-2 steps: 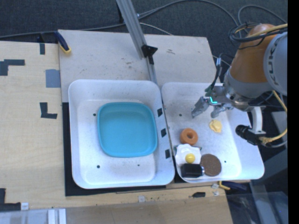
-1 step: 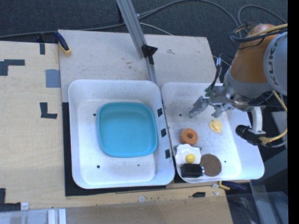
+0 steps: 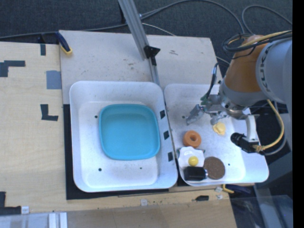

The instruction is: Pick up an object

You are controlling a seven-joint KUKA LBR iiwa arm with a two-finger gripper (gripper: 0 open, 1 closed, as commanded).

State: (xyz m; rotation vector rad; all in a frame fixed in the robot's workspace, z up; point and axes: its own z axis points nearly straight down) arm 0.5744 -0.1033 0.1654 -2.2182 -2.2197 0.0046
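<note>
In the right bin, the things I could take lie bunched toward its near end: an orange ring sits alone on the white floor, just below it a fried-egg piece touches a brown round disc on one side and a small black block beneath, and a small yellow piece lies apart, close under my wrist. My gripper hangs above bare floor up and to the left of the ring, its grey fingers spread apart, and I see nothing between them. I judge the ring the nearest fair target, yet it is not under me; if I drop straight down from here I close on nothing but plastic. Should I reach for the ring off-centre, one finger may land on its rim and skate it toward the egg cluster, and a low ring gives little to pinch. The cluster is worse: egg, disc and block touch each other, so a finger has no clean gap to enter and may shove the lot against the bin wall. The yellow piece sits so near my own body that I cannot judge its shape well. The left bin holds a blue tray, well apart from my reach just now.
</note>
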